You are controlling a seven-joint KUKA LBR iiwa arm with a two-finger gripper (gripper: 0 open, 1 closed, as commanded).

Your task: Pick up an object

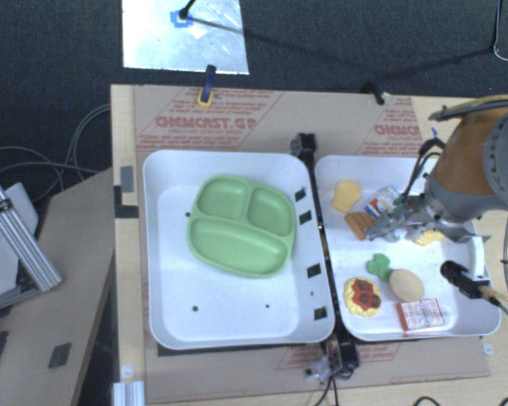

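The right bin (483,315) holds several toy foods: a yellow piece (345,195), an orange-brown piece (359,223), a green broccoli (378,266), a beige egg-shaped piece (405,285), a small pizza (362,295) and a red-and-white packet (421,314). My gripper (391,225) is low over the upper middle of this bin, just right of the orange-brown piece and beside a colourful wrapped item (381,203). A yellow item (428,238) lies partly under the wrist. I see nothing clearly held.
The left bin (165,311) holds a green divided plate (241,225). Black clips (311,218) run along the rims between the two bins. The arm's orange band (466,155) hangs over the right bin's far right side. Cardboard (262,117) lies beneath the bins.
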